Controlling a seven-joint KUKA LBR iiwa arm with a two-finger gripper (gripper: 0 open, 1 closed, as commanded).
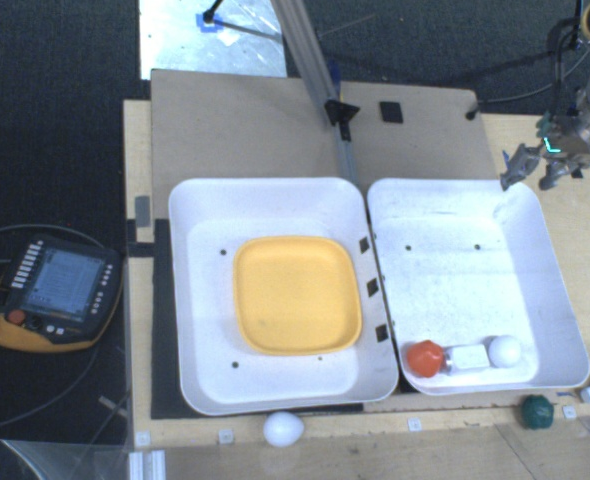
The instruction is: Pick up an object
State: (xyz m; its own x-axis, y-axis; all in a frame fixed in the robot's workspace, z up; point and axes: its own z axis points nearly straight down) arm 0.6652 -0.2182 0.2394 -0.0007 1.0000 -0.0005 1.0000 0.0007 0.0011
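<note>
Beyond the right bin (535, 230), the fingers (538, 165) spread open, empty, arm cut off.

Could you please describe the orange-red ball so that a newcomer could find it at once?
Look at the right-hand white bin, then along its near edge. Three small things lie there in a row; the orange-red ball is the leftmost, beside a white block and a white ball. It is the only coloured one.

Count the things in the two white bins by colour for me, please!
Yellow: 1, the plate in the left bin
Orange-red: 1, the ball in the right bin
White: 2, the block and the white ball, also in the right bin
Total: 4
</note>
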